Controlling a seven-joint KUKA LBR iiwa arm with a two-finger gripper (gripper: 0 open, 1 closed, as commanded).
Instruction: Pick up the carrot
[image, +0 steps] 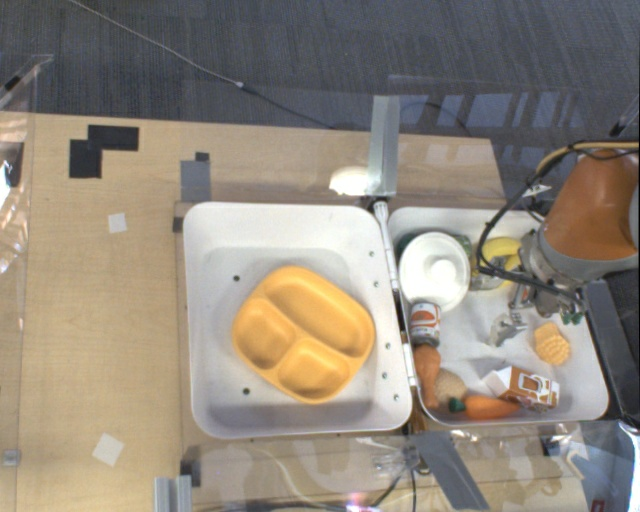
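- We see the gripper (508, 328) low in the right bin (598, 375), its fingers slightly parted around nothing, white floor between them.
- The arm (592, 215) hides much of that bin's far right corner.
- The carrot (488, 407) lies near the bin's front wall, apart from the gripper, beside a small carton (530, 387).
- The carton's print and a can's (424, 322) label are too small for us to read.
- A yellow tray (303, 332) sits in the left bin (215, 330).

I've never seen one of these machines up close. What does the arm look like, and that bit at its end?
The arm is a rounded orange band over a grey wrist, with black and yellow cables looping beside it. The pincer at its tip is small, metallic and silvery-grey.
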